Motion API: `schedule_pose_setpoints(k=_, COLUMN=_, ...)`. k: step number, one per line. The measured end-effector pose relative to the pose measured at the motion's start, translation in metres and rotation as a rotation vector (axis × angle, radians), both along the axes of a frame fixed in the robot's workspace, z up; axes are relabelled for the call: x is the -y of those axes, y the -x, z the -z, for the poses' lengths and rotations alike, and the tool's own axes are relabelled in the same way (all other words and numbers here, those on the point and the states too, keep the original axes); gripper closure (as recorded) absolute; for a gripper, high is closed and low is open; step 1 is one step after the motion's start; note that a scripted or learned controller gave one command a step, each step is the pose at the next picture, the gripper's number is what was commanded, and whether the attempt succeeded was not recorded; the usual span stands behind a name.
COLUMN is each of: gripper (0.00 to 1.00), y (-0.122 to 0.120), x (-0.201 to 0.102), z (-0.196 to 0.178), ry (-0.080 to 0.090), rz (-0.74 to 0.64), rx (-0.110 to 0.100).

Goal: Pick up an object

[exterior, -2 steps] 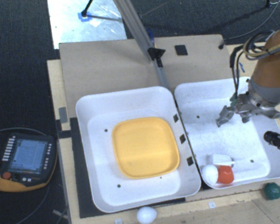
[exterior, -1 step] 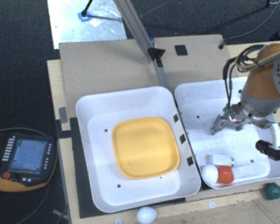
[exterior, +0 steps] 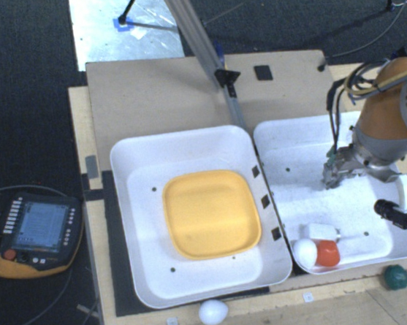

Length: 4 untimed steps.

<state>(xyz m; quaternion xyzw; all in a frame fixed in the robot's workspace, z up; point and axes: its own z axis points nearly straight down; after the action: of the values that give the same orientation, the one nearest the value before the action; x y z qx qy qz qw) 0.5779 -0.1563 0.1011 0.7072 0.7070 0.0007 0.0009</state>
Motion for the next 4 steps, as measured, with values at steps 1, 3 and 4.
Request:
schedule_pose_setpoints(k=1, gripper=1.0, y=0.0, x=0.001, z=-0.042, ry=0.0, rz=-0.001, rx=0.002)
schedule_pose_setpoints(k=3, gripper=1.0, y=-0.005, x=0.006, z=-0.1, ry=0.0, rz=-0.001, rx=0.0)
schedule_pose_setpoints(k=4, gripper=1.0, y=-0.013, x=-0.045, z=-0.094, ry=-0.001, rz=-0.004, rx=-0.001)
